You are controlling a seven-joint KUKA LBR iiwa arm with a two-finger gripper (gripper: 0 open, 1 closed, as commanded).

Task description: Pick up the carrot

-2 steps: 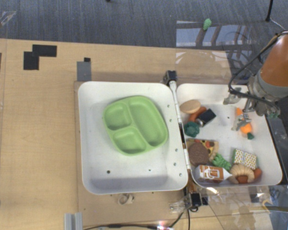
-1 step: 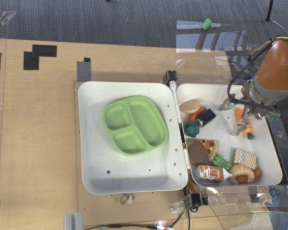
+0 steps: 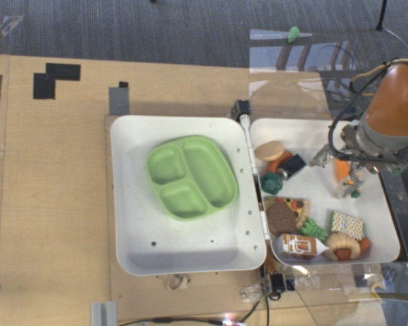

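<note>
The desk is pale wood and carries two shallow white bins side by side. The left bin takes up the middle of the desk. The right bin sits against it toward the desk's right edge.

The arm, with its orange band, reaches in over the far right part of the right bin.

A green divided plate lies in the middle of the left bin, turned at a slant.

The right bin holds a scatter of toy foods. A beige bun lies in its far left corner, with a black block just beside it. A brown round biscuit lies at the left wall. A brown-labelled bottle lies on its side in the near left corner. A croissant is along the near wall, and a green-and-white checked piece is just behind it.

The gripper hangs low over the bin's right half, partly under the wrist. Whether it is spread or closed cannot be told.

The carrot is a small orange piece right against the gripper on its left side, well apart from the other toys. It is unclear whether it is gripped or only lies beside the gripper.
</note>
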